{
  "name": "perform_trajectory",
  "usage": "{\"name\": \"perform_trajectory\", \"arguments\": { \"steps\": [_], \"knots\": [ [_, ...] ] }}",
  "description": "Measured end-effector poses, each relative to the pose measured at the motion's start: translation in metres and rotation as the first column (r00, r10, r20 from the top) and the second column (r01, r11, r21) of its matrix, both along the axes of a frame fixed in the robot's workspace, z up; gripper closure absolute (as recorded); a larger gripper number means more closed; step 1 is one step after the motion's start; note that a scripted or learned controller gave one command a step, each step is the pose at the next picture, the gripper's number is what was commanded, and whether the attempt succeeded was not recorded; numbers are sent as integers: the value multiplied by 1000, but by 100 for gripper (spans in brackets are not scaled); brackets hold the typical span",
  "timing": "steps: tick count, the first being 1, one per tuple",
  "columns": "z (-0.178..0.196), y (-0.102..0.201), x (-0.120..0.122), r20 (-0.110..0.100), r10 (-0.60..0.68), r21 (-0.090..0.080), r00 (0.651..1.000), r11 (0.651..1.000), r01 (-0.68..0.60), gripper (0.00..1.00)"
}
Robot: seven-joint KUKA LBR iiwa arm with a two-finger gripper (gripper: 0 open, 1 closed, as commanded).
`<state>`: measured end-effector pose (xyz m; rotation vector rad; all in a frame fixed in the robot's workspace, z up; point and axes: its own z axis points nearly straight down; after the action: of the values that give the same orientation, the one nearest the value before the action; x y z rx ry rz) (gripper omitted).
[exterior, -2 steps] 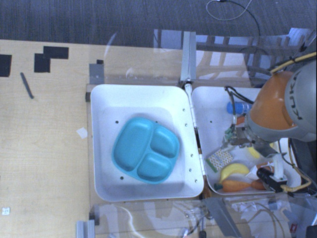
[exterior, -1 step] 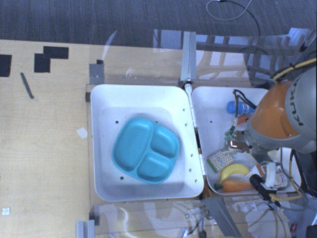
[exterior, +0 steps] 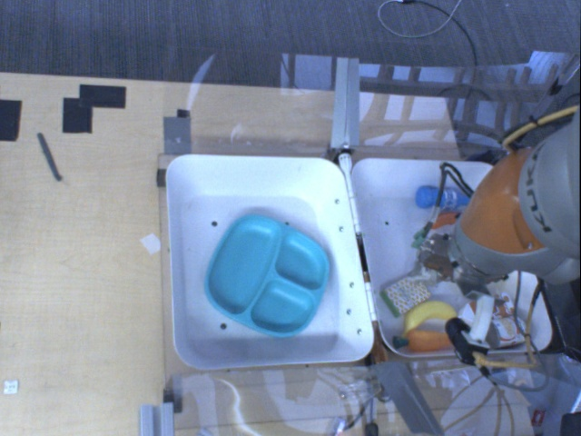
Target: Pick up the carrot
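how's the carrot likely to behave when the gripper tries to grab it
The carrot looks smooth and rounded, so it could probably roll or slip out of a pinch. It appears stiff rather than floppy. It lies against the banana near the right bin's front wall, so a push may jam it there or nudge the banana.

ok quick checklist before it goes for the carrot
1. Orange carrot in view at the right white bin's near edge: ok.
2. Carrot free of neighbours: not ok, the yellow banana lies against it.
3. Path from above: not ok, the grey arm hangs over that corner.
4. Gripper position: cannot tell.
5. Blue divided plate in the left white bin, out of the way: ok.
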<state>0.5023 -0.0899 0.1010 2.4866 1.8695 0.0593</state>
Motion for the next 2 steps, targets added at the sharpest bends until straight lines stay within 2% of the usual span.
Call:
{"name": "perform_trajectory", "arguments": {
  "steps": [1, 2],
  "knots": [
    [0, 4, 0, -3, -383, 17, 924, 923, 383, 100],
    [-12, -31, -11, -35, -536, 6, 844, 844, 536, 100]
  ]
}}
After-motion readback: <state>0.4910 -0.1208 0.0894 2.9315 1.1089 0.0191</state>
